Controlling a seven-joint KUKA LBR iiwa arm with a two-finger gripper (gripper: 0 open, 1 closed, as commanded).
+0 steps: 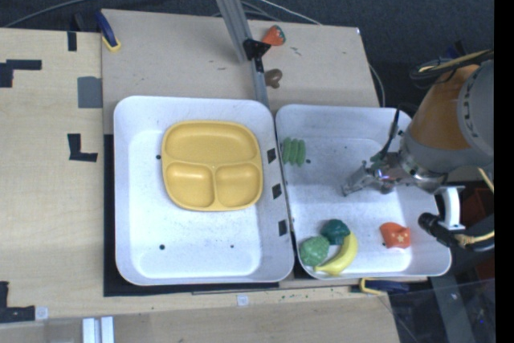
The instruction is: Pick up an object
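Over right white bin point(321, 118): grey two-finger pincer point(351, 187), low above bare floor, state impossible to tell. Near front wall: yellow plastic banana point(344, 257), green leafy toy point(315, 251), dark-green lump point(336, 230), orange-red toy point(394, 235). Left white bin point(136, 253): yellow three-compartment plastic plate point(213, 165).

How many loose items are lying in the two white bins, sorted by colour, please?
Yellow: 2, the divided plate in the left bin and the banana in the right bin
Green: 3, the ridged green piece, the dark green piece and the light green piece
Orange: 1, the orange piece
Total: 6
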